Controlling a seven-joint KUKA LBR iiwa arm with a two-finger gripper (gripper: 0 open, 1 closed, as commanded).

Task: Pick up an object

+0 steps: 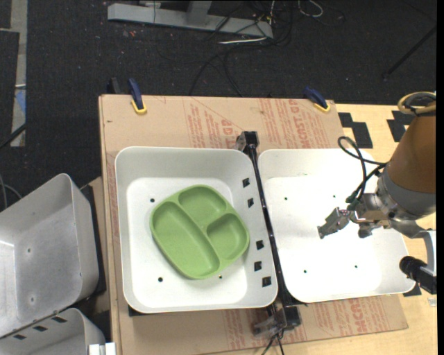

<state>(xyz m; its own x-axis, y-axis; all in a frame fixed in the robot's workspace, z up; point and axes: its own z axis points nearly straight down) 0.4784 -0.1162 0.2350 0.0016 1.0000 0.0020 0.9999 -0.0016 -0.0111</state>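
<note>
Now we are looking down on a tan cardboard-covered bench top (pixel 208 118), printed with faded red lettering and pinned at its far edge by two yellow-and-blue spring clamps (pixel 139 104). All around it, dark speckled carpet (pixel 62 62) is lying under a tangle of black cables (pixel 229 59), and a grey metal frame (pixel 187 17) is sitting at the far edge of the room. At the left, a pale grey plastic tub (pixel 41 243) is standing beside the bench.

Two shallow bins with rounded corners are sitting side by side on the cardboard, touching along a black divider strip (pixel 263 229). The left white plastic bin (pixel 139 291) is holding the task's thing: a matte green plastic divided plate (pixel 200 231), rounded and smooth, with three compartments, lying flat near the bin's middle and turned at a slant.

The right white plastic bin (pixel 298 284) is showing a bare, glossy floor dotted with small dark holes. Over it, the grey arm with its orange band (pixel 416 152) is reaching in from the right, and the metallic two-finger gripper (pixel 333 225) is hovering above the bin's middle, well apart from the plate. Its fingers are too small and blurred here, so I cannot tell whether they are spread or closed.
</note>
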